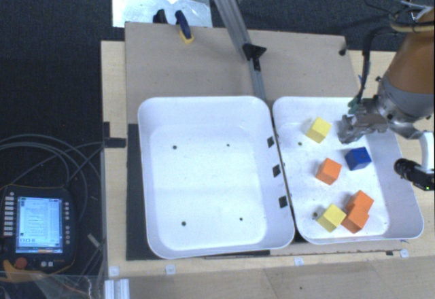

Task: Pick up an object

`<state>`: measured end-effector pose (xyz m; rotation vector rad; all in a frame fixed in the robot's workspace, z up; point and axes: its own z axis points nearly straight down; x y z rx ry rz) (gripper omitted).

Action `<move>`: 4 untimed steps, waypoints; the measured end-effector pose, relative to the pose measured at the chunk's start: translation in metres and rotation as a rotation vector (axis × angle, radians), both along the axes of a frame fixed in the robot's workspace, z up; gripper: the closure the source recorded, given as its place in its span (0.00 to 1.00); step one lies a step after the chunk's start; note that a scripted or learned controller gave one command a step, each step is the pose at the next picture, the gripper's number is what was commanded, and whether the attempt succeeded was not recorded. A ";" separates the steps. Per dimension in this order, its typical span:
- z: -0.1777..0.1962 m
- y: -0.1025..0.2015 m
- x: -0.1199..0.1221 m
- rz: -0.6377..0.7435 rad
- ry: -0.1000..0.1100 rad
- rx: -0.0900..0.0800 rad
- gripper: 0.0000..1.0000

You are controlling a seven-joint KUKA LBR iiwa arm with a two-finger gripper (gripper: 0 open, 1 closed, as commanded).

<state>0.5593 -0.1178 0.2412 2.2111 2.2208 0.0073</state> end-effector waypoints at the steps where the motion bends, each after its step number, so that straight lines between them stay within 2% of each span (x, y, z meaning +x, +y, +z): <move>1: 0.049 0.000 0.002 0.000 0.001 0.001 1.00; 2: 0.046 0.060 -0.001 0.006 0.007 0.004 1.00; 3: 0.027 0.112 -0.014 0.006 0.008 0.004 1.00; 4: 0.007 0.163 -0.016 0.006 0.010 0.004 1.00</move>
